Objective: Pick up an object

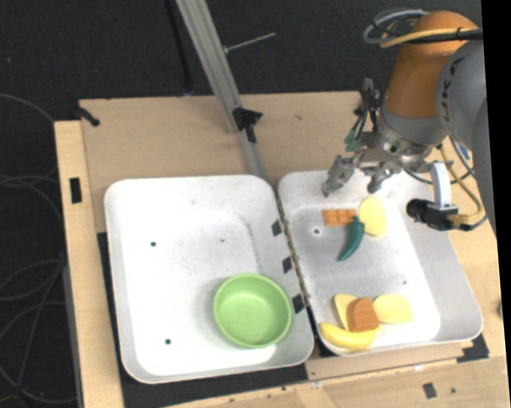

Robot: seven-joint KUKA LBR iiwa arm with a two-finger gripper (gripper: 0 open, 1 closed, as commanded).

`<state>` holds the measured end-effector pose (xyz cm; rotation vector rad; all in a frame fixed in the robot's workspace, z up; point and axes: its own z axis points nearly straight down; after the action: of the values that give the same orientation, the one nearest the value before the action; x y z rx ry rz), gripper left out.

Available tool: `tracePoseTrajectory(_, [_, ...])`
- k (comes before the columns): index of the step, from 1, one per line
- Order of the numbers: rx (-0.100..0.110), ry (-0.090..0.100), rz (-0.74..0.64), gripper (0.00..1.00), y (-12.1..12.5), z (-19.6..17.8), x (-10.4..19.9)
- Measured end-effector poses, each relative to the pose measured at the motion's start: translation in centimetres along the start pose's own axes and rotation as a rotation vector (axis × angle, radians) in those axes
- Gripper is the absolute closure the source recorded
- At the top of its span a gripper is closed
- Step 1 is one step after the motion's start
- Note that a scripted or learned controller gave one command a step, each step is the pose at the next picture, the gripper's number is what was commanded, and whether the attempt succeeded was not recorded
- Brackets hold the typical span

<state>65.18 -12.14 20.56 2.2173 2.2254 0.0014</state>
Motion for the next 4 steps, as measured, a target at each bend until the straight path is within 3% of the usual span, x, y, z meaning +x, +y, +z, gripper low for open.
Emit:
tracePoseTrajectory(1, [0.000, -0.001, 0.000, 0.00, 0.0, 0.0, 0.0])
tracePoseTrajectory(3, [0.005, -0.004, -0.001, 0.00, 1.1, 9.1, 0.2])
tracePoseTrajectory(4, [0.000, -0.005, 0.001, 0.00, 1.1, 10.4, 0.0])
